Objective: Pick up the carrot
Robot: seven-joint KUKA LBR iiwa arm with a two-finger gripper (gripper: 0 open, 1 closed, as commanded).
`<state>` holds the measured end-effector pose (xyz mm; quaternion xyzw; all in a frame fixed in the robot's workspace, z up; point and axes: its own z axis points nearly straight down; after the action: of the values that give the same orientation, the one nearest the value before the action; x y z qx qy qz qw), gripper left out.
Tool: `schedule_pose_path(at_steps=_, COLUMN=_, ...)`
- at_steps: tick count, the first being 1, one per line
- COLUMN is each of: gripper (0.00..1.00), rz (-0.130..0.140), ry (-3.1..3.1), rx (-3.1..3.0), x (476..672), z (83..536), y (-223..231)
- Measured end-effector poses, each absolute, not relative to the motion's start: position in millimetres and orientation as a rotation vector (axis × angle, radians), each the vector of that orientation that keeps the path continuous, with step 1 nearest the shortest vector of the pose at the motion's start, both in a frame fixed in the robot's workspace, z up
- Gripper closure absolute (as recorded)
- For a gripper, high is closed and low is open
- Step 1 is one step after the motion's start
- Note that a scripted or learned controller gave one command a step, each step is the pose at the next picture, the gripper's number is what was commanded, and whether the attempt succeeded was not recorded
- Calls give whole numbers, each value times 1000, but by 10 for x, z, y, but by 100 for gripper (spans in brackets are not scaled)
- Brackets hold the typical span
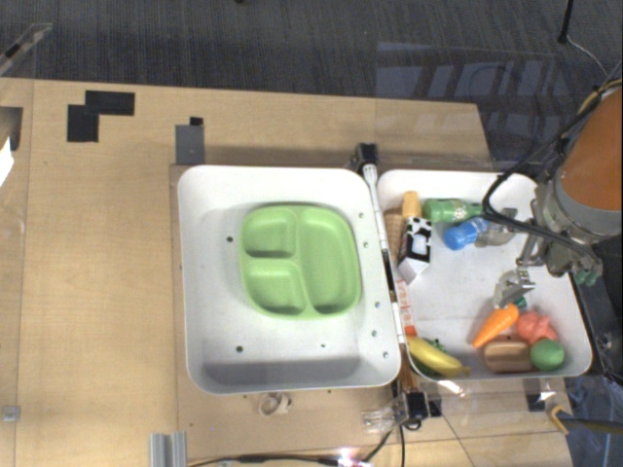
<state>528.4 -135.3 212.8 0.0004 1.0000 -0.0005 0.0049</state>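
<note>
Overhead, the camera view looks down on two shallow white plastic bins set side by side on a pale wooden bench (97,290); the left bin (209,358) holds a light green plastic tray (297,261) with three compartments; the right bin (443,290) holds a scatter of toy food. Low in that right bin, near its front right corner, lies the small orange toy carrot (495,324), tilted, its thick end with a hint of green up and to the right, its tip pointing down and left. Just beside the carrot are a pinkish-red rounded toy (533,326), a brown loaf-shaped block (506,357) and a green ball (548,355); a yellow toy banana (435,357) lies by the front left corner; a green bottle (450,209), a blue piece (464,233) and a black-and-white carton (418,241) sit toward the back. The two-finger metal gripper (513,288) hangs right above the carrot's thick end, close to it or touching; whether it is apart or together I cannot tell. By its look the carrot should be light, stiff and smooth, likely slippery along the taper; across the thick middle seems the safest hold, though the pink toy crowds that side.
</note>
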Motion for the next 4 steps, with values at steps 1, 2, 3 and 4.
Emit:
schedule_pose_path(at_steps=1, gripper=0, rz=-8, ry=3107, rx=-321, x=5087, z=899, y=-1914)
schedule_pose_path(at_steps=2, gripper=0, rz=-8, ry=3123, rx=128, x=5112, z=898, y=-1743)
schedule_pose_path(at_steps=3, gripper=0, rz=-11, ry=3115, rx=-177, x=4940, z=906, y=-1388)
schedule_pose_path(at_steps=4, gripper=100, rz=-14, ry=3105, rx=-185, x=4983, z=1035, y=-1379)
